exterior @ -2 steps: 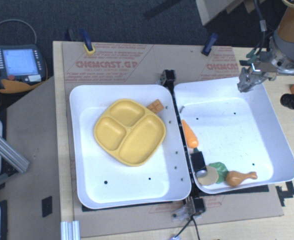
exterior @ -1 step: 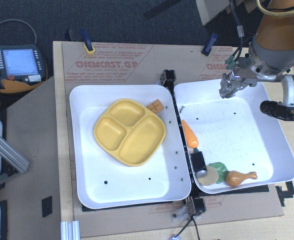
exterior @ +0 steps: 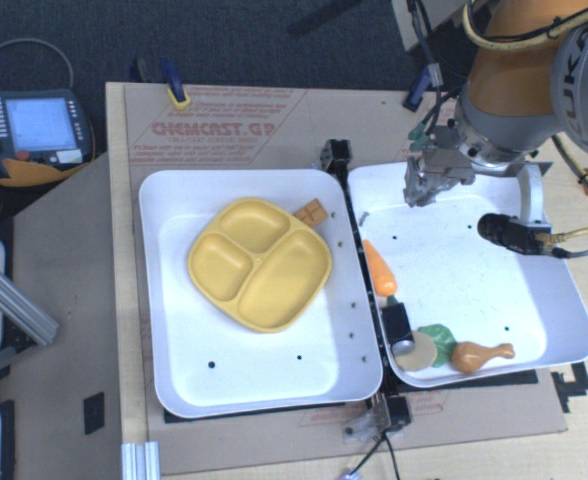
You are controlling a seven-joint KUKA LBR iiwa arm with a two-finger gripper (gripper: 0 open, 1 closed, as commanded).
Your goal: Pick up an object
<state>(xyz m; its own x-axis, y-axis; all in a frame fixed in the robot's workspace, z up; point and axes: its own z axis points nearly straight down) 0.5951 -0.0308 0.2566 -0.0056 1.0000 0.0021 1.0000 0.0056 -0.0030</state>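
My gripper hangs over the back left part of the right bin, its dark fingers pointing down with nothing seen between them. An orange carrot lies below it along the bin's left wall. At the front of that bin sit a tan round piece, a green item and a tan drumstick. The left bin holds a yellow divided plate with a small brown block at its back right edge.
A black fixture with a cable sits at the right bin's right side. A black clip stands at the back between the bins, another black piece on the divider near the front. A teach pendant lies far left.
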